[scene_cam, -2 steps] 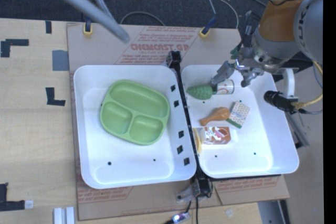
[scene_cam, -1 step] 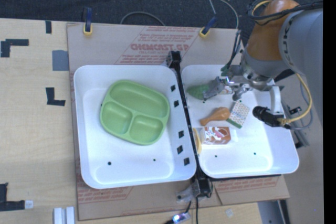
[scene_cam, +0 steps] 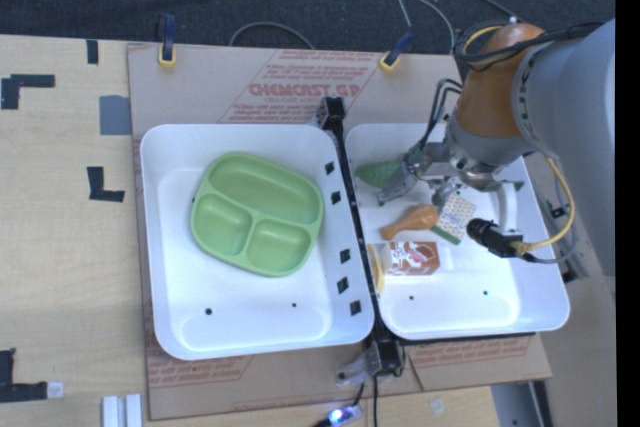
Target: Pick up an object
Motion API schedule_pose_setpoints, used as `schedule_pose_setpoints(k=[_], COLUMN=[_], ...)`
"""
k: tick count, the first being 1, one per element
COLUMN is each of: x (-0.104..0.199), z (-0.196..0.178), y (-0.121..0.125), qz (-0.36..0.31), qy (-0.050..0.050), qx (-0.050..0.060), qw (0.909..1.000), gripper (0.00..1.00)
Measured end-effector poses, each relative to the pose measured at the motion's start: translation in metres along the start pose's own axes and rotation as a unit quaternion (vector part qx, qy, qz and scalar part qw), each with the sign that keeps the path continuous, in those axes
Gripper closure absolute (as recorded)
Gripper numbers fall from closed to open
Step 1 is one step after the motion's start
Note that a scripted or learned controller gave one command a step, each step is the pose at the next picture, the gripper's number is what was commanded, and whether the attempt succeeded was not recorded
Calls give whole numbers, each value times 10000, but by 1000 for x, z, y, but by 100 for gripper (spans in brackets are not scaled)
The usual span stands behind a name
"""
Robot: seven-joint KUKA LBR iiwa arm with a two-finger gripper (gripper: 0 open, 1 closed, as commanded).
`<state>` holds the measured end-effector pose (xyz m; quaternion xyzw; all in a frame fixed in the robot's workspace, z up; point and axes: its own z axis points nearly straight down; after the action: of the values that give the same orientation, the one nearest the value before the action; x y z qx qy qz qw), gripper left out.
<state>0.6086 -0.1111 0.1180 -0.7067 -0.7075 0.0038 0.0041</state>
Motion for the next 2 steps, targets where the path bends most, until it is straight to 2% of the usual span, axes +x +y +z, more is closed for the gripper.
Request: schedule_pose_setpoints(k=[1, 2], x=[0, 0], z=[37, 28], y=[0, 1], qz=[-3, -7], qy=[-11, -10], qx=[-32, -24], qw=[10000, 10000], gripper=[0, 100])
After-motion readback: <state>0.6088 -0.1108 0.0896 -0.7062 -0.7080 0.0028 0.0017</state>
